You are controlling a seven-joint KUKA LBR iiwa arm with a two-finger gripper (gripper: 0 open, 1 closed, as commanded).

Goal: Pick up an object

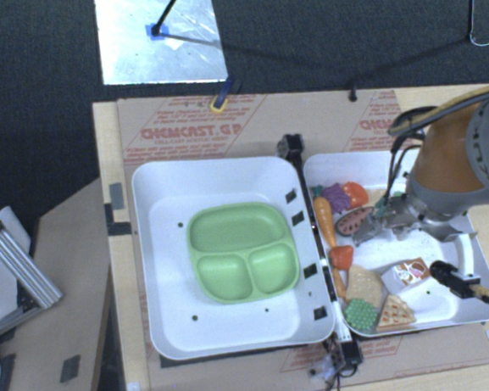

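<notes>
Pincer (373,223) sits low over the brown toy (354,220) in the right bin (476,311); its opening can't be told, so centre before closing.

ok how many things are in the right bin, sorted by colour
Orange: 2, a carrot and a round piece
Purple: 1, grapes
Red: 1, a small piece
Dark brown: 1, an oval piece
Tan: 2, a bread slice and a waffle wedge
Green: 1, a round piece
White: 1, a small carton
Total: 9 that I can make out
</notes>
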